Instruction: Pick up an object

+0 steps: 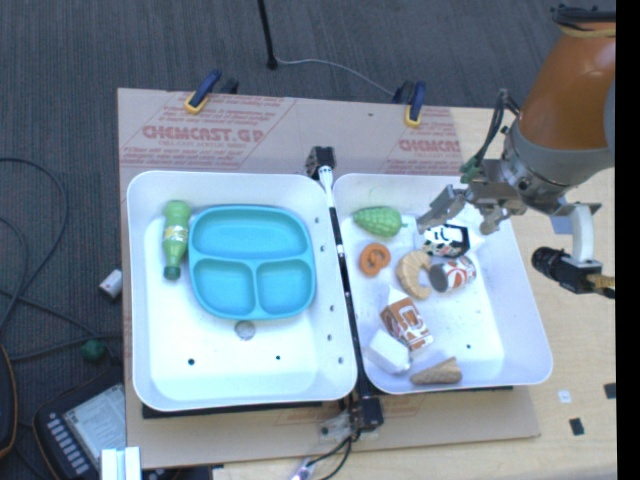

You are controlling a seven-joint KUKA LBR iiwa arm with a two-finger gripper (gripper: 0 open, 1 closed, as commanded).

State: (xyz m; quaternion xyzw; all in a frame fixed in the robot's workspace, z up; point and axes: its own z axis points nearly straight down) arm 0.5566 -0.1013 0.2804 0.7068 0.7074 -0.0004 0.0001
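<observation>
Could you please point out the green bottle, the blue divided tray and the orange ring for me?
green bottle (176, 236): camera view, on its labelled middle.
blue divided tray (251, 235): camera view, on its large upper compartment.
orange ring (367, 260): camera view, on its left rim.

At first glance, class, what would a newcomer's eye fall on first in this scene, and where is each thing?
The bright blue divided tray in the left bin, with a green bottle lying beside it. Then the orange-banded arm reaching in from the right, its gripper above the right bin, over a cluster of small toy foods such as a green leafy piece.
</observation>
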